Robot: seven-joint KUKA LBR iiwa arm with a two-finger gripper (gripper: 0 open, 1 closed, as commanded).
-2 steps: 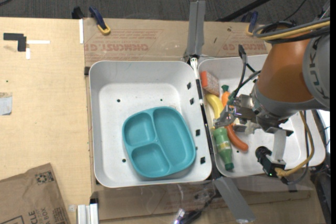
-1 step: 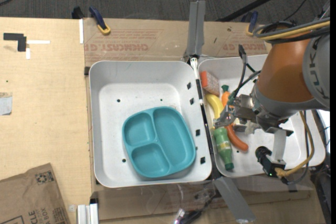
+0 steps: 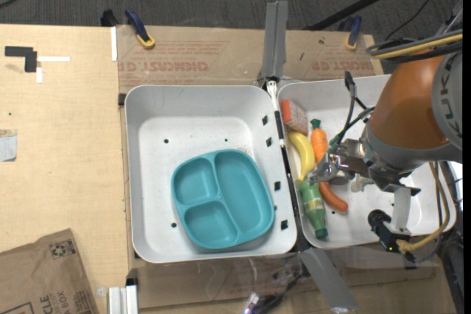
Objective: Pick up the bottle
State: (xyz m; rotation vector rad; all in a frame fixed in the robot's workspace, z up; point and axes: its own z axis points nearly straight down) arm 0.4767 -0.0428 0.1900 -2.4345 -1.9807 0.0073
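Plainly, crowding is the risk: the grey arm with its orange band [image 3: 412,110] hangs over the right-hand shallow white bin [image 3: 419,232], its gripper [image 3: 326,171] low among the items, its opening too hidden to tell. The green plastic bottle [image 3: 312,206] lies against the bin's left wall, just below the gripper. The yellow banana [image 3: 301,153], orange carrot [image 3: 318,143] and red sausage [image 3: 334,197] press close, so the gripper may catch one instead.

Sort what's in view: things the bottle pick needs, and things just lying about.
Needed: green bottle, gripper, right bin.
Lying about: banana, carrot, red sausage, teal divided plate, left bin.
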